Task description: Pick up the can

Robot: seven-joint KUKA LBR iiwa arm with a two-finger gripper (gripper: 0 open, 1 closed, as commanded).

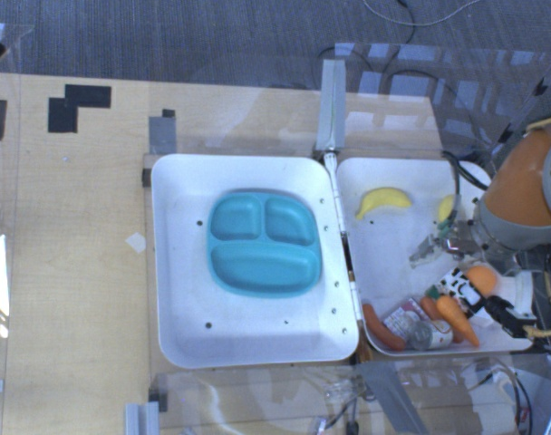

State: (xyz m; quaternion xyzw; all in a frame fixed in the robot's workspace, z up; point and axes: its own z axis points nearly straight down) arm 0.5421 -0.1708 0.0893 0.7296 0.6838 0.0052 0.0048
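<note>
Pincer [431,250] above bin floor, can [424,333] well apart

**Two bins and their bystanders**

A blue divided plate [262,256] lies in the left bin [180,333]. In the right bin [384,252], a banana [382,201] sits near the top, a carrot [457,319] and a sausage [382,327] near the bottom.

This is a robotics lab. A pale wooden bench [67,243] carries black marker patches [76,107] and two white bins [167,270] held by metal brackets [331,107], with clear guard panels [411,80] and a loose cable [439,7] on grey carpet [167,16] behind, far from the jaws.
</note>
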